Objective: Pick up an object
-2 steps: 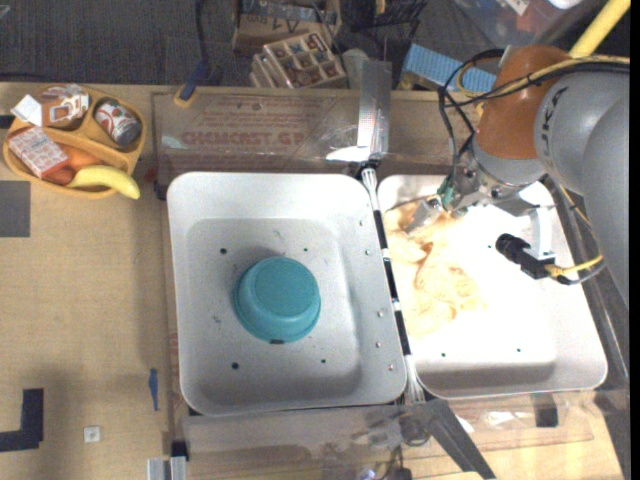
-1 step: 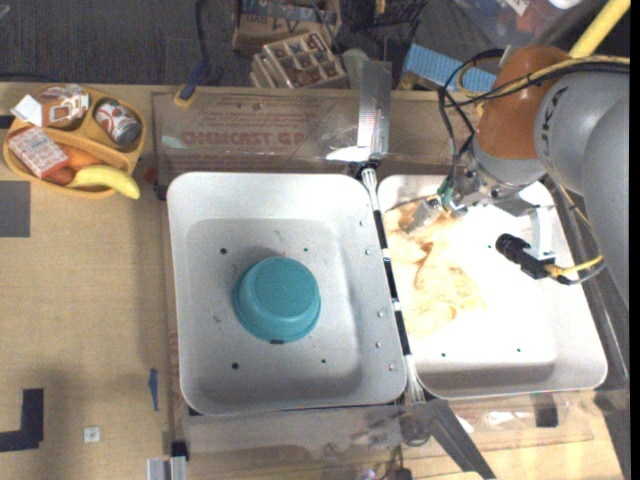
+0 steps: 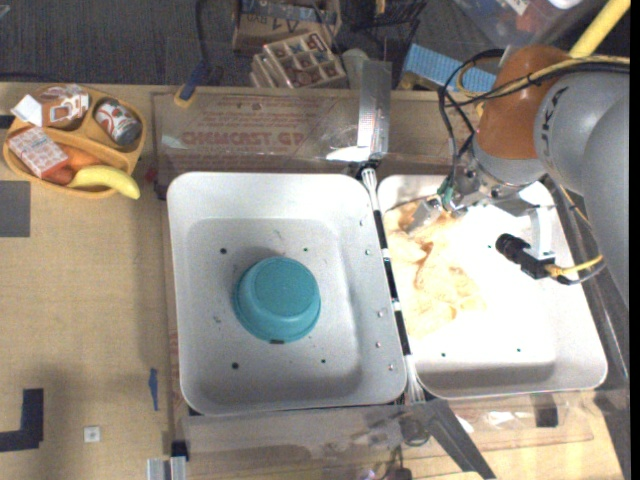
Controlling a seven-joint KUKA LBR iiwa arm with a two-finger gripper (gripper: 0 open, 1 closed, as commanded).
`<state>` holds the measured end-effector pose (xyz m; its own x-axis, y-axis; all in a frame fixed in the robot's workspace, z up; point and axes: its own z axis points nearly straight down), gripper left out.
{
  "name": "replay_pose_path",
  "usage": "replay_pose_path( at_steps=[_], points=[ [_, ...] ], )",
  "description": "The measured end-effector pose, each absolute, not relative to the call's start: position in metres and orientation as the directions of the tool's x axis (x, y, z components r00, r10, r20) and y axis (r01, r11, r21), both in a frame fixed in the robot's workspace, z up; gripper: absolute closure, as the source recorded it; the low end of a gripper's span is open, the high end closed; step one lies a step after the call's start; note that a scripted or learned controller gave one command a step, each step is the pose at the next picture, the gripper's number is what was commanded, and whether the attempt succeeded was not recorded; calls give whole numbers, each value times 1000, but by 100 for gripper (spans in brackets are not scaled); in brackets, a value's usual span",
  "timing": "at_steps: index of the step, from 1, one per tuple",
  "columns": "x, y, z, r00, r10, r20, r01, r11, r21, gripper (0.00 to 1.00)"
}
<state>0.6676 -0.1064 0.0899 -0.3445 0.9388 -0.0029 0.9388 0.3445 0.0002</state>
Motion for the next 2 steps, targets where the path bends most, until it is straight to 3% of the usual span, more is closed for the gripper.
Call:
replay_pose_path(
  at_steps=[1, 2],
  points=[
    [513, -105, 90, -231, 973, -3, 973, 231, 10, 0],
    [529, -67, 185, -42, 999, -1, 999, 42, 1, 0]
  ],
)
